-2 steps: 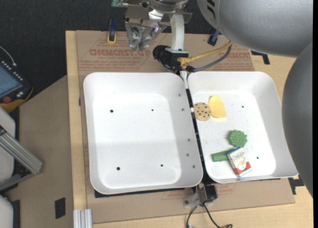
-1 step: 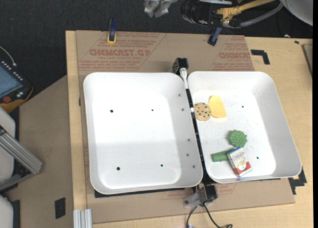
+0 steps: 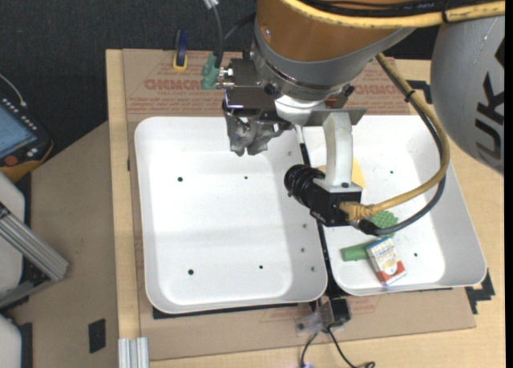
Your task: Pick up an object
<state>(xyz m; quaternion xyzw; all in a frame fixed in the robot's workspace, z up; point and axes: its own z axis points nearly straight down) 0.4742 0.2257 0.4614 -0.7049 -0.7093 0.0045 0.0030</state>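
The gripper hangs over the far edge of the left bin, its fingers close together with nothing visible between them. In the right bin, near its front edge, lie a small carton, a green block and a green studded piece; a yellow piece sits partly behind the arm.

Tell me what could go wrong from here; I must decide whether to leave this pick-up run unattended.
1. The gripper hangs over the left bin, while the objects seen, a small carton, a green piece and a yellow piece, lie in the right bin. A descent here would likely grab nothing.
2. The yellow hose and black fitting hang low over the right bin and might snag or sweep those objects.
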